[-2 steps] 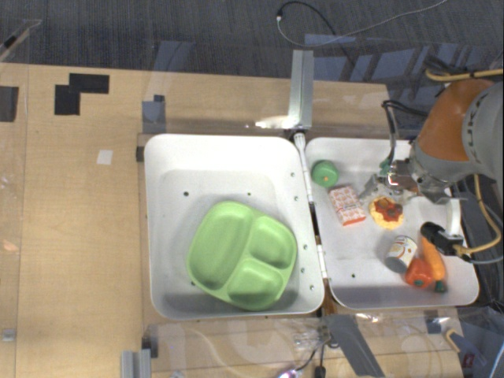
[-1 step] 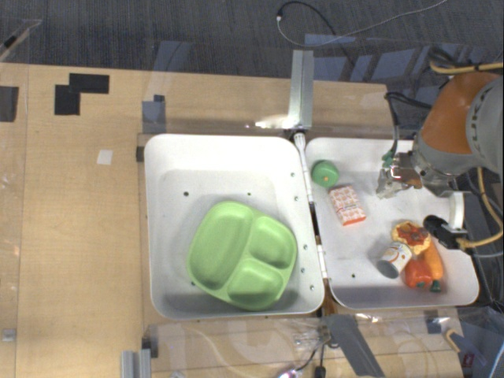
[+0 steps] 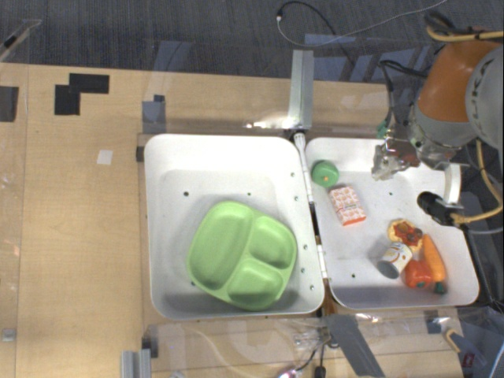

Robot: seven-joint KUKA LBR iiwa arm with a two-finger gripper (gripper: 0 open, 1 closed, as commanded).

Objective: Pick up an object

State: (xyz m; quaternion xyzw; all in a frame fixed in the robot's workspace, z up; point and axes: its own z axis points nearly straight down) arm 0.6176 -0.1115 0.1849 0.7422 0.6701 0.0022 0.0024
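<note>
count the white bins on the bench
2: the left white bin holds a green divided plate; the right white bin holds the small items.

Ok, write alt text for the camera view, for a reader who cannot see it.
A grey arm with an orange band holds its gripper over the far part of the right bin, which contains a green ball, a small red-and-white box and a cluster of toy foods. The left bin holds a green divided plate.

Robot lab: bench-mounted bins (image 3: 157, 211), cabling (image 3: 315, 10)
</note>
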